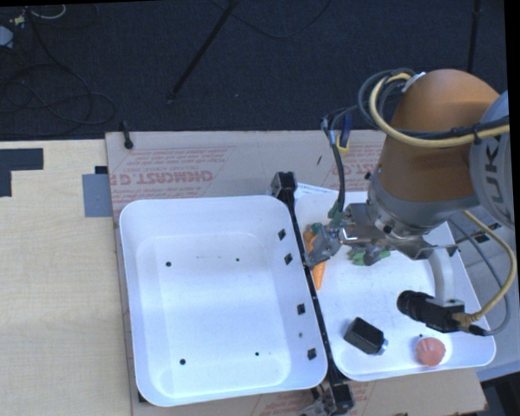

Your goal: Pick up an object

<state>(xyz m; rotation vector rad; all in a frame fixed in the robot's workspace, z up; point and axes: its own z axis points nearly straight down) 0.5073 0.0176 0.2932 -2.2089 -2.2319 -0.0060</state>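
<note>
The gripper [325,245] was seen low in the right bin [476,357], against its left wall, over an orange carrot-like object [316,262]; whether it was open or closed could not be told. The reaching step was judged to be in hand, a closing and lift being called for next. The object's long axis ran roughly along the wall.

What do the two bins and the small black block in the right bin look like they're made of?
Both bins, left bin and right bin, look like smooth white moulded plastic, slightly glossy with rounded rims. The black block looks matte, perhaps plastic or rubber; too small to tell.
</note>
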